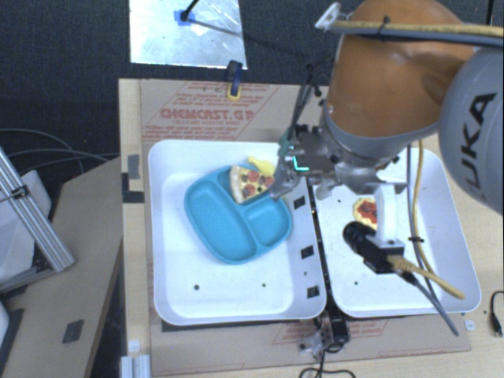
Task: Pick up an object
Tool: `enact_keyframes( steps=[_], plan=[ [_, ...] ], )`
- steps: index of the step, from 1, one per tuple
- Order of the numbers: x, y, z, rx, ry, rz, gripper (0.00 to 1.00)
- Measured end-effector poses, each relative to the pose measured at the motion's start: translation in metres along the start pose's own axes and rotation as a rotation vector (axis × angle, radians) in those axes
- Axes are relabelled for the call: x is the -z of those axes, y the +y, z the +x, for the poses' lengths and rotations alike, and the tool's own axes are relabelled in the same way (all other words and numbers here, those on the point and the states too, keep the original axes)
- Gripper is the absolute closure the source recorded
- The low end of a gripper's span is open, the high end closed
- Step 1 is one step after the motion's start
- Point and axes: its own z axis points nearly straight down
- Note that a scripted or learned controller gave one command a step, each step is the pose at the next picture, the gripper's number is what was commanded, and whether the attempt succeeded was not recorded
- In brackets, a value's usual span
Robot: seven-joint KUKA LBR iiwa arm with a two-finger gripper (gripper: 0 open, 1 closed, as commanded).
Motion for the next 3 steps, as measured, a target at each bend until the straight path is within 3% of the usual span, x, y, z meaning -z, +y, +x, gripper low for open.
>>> enact_keyframes(
  steps=[1,2,3],
  plan=[
    [0.011,0.001,0.0,0.006,0.001,-0.003,1.0],
    [-0.01,0.0,0.017,0.001,0.0,0.003,1.0],
    [0.052,0.016,0.062,0.003,0.004,-0.007,1.0]
  ],
)
